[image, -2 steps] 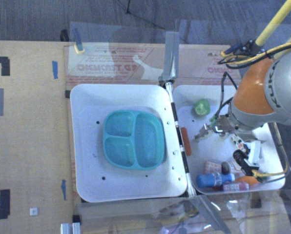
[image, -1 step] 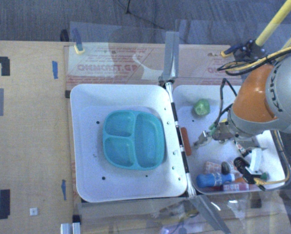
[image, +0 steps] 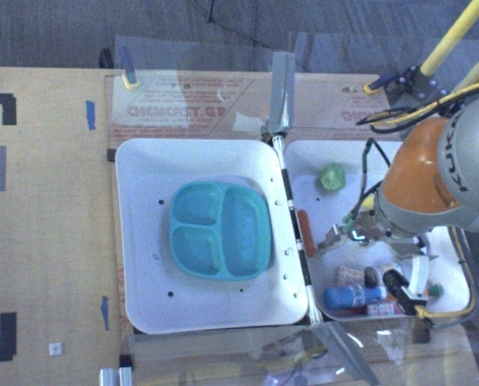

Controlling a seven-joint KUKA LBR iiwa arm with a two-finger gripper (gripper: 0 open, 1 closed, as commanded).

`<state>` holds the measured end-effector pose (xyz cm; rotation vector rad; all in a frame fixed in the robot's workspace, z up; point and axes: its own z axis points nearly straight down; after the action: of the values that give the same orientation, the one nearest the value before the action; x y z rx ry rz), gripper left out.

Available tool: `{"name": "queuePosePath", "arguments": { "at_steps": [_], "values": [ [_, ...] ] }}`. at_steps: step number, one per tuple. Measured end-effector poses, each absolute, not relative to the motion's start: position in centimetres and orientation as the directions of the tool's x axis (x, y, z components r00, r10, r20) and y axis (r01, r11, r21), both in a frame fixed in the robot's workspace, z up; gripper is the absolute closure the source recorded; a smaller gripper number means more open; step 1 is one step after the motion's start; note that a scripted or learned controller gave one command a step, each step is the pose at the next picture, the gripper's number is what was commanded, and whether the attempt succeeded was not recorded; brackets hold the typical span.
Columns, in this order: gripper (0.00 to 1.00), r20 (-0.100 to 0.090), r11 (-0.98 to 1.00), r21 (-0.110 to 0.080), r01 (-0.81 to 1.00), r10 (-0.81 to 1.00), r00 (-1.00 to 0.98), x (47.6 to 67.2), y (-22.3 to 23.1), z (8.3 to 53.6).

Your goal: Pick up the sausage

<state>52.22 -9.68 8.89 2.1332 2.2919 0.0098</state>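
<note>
The end effector point(image: 336, 240) hangs low in the right bin point(image: 456, 296), its fingers spread and with nothing between them. Just to its left lies the sausage point(image: 305, 230), a reddish stick along the left wall of this bin, not yet lifted. Farther away is a green ball point(image: 332, 177); nearer are a blue bottle point(image: 354, 297) and small items. The left bin point(image: 143, 167) carries a teal divided plate point(image: 220, 230). I judge the grasp and lift are both left.

Reddish sausage point(image: 305, 232), lying lengthwise, right bin's left edge
</note>
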Motion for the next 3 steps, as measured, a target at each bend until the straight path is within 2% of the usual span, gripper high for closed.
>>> {"name": "queuePosePath", "arguments": {
  "at_steps": [1, 2, 3],
  "values": [
    [1.00, -0.008, 0.067, 0.016, 0.998, 0.998, -0.067, 52.3, -10.0, 9.9],
    [0.00, -0.008, 0.067, 0.016, 0.998, 0.998, -0.067, 52.3, -10.0, 9.9],
    [0.00, -0.003, 0.087, 0.008, 0.996, 0.996, -0.087, 56.4, -9.6, 8.9]
  ]
}}
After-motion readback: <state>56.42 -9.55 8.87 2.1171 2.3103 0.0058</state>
